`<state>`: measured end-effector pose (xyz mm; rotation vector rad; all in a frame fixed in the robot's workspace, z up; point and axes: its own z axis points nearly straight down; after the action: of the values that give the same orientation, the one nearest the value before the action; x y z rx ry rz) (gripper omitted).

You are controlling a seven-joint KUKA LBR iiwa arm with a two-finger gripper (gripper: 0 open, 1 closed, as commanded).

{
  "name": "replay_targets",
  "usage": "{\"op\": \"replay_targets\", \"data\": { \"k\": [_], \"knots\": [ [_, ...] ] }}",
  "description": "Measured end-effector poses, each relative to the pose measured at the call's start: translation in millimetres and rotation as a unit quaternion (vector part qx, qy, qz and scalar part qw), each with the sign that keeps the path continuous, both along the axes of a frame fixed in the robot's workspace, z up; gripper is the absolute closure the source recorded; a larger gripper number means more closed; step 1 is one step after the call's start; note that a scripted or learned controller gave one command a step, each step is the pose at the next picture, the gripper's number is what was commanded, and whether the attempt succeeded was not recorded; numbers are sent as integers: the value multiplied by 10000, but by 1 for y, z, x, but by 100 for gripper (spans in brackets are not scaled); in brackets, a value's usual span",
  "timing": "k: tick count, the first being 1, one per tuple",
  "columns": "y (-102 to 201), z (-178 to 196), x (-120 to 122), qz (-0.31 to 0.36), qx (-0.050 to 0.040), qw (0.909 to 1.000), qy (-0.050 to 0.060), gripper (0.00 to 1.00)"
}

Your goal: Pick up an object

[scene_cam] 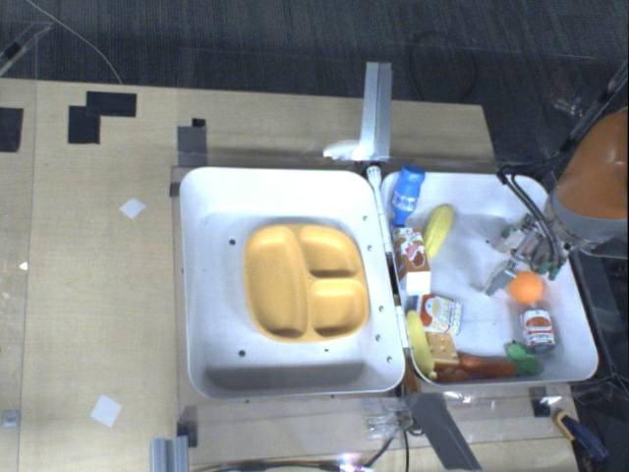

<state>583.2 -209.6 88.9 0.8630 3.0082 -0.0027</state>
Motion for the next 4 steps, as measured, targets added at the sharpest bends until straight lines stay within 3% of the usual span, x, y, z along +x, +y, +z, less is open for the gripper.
{"op": "replay_targets", "data": {
  "k": [1, 2, 3, 4],
  "knots": [
    [12, -1, 78, -1451, 73, 9894, 70, 0],
    [55, -1, 59, -2335, 42, 9724, 7, 0],
    [102, 3, 3, -1976, 2, 9803, -54, 0],
    [54, -1, 31, -3522, 50, 9359, -4, 0]
  ]
}}
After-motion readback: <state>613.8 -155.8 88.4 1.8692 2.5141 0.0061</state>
